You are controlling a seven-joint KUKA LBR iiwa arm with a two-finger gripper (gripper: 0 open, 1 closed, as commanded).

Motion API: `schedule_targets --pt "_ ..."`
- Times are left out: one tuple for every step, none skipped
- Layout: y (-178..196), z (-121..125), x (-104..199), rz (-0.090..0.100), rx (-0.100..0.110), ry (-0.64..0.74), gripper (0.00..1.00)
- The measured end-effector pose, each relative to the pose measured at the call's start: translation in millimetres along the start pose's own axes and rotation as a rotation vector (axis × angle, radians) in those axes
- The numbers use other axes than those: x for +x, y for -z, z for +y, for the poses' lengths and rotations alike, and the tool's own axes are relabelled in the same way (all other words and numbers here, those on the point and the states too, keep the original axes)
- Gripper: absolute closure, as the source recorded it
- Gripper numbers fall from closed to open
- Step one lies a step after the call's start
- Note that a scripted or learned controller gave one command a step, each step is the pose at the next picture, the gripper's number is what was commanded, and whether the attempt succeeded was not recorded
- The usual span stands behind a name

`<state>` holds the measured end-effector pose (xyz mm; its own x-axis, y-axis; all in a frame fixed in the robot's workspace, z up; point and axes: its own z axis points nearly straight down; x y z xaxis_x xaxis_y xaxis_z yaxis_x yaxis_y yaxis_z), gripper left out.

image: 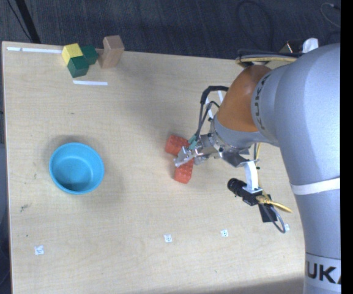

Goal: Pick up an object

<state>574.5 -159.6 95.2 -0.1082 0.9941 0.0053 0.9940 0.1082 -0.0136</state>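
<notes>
Two red blocks (180,158) crowd the tool (185,158); bare wood separates them from the blue bowl (76,168).

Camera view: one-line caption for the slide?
KUKA arm's gripper poised among red blocks mid-bench; blue bowl at left; yellow, green and tan blocks at far corner.

The tool (185,158) sits between two red blocks (177,144); a blue bowl (76,168) lies well apart at left.
</notes>
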Motion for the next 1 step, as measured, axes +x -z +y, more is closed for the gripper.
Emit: schedule_targets --pt "111.3 -22.9 21.7 -0.003 -0.008 -0.164 1.00"
